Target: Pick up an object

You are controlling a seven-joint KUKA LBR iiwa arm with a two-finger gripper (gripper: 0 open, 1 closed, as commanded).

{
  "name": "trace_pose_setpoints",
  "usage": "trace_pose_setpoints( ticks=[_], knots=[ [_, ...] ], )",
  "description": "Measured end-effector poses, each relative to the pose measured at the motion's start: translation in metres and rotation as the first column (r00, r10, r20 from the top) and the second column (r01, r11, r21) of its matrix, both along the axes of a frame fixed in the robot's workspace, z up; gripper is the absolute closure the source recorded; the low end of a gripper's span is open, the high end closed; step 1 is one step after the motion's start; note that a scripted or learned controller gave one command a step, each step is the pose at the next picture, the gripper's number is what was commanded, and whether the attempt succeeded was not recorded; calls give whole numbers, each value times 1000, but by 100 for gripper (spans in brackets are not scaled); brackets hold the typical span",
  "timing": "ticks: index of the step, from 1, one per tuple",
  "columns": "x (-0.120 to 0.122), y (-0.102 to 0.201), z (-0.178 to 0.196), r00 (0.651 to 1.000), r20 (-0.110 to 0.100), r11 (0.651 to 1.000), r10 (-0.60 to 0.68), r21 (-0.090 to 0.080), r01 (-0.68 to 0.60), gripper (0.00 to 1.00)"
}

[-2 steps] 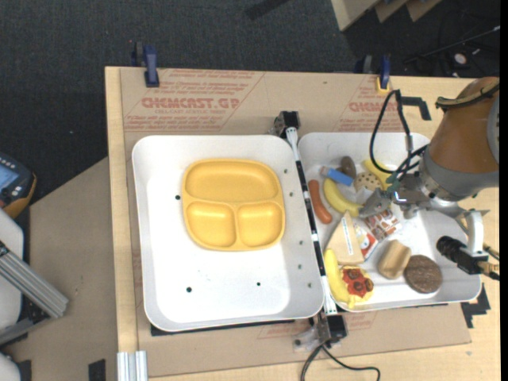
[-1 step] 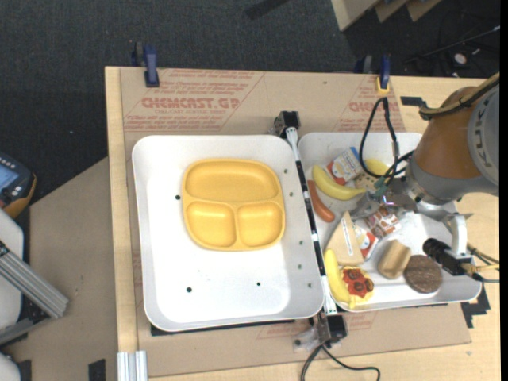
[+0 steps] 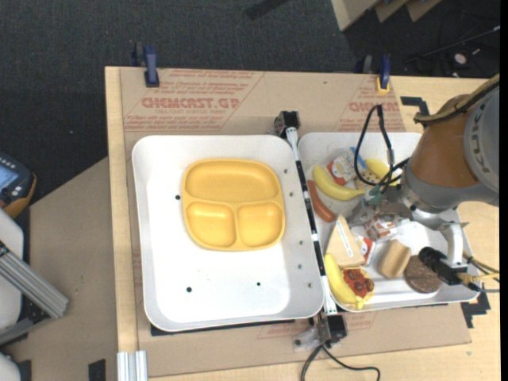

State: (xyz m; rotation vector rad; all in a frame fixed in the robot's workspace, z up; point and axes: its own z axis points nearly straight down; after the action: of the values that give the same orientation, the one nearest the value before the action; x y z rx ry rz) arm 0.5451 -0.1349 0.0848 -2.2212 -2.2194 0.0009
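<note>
1. Well, the biggest things are sitting side by side: the left bin [image 3: 159, 213] is carrying a yellow divided plate [image 3: 233, 202] toward its twelve o'clock half, and the right bin [image 3: 317, 145] is crowded with toy food.
2. The arm [image 3: 452, 153] is leaning in from three o'clock, its orange band hanging over the right bin, with black cables trailing across the pile.
3. The gripper [image 3: 385, 206] is dipping into the middle of that pile; whether it is open or closed I cannot tell, since the wrist is covering it.
4. Around it, a banana [image 3: 337, 185] is lying at ten o'clock, a red sausage [image 3: 321, 203] just beside it, a sandwich wedge [image 3: 343, 244] at seven o'clock, a bread roll [image 3: 393, 259] at six, and a brown patty [image 3: 421, 276] at five.
5. I am thinking the crowding is the risk: pieces are touching, so a closing tool could be pinching two, or nudging one aside and lifting nothing.
</note>
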Motion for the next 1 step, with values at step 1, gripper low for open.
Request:
trace_pose_setpoints(
  ticks=[1],
  knots=[
    [1,0,11,1000,4,1000,0,-1,0,100]
  ],
)
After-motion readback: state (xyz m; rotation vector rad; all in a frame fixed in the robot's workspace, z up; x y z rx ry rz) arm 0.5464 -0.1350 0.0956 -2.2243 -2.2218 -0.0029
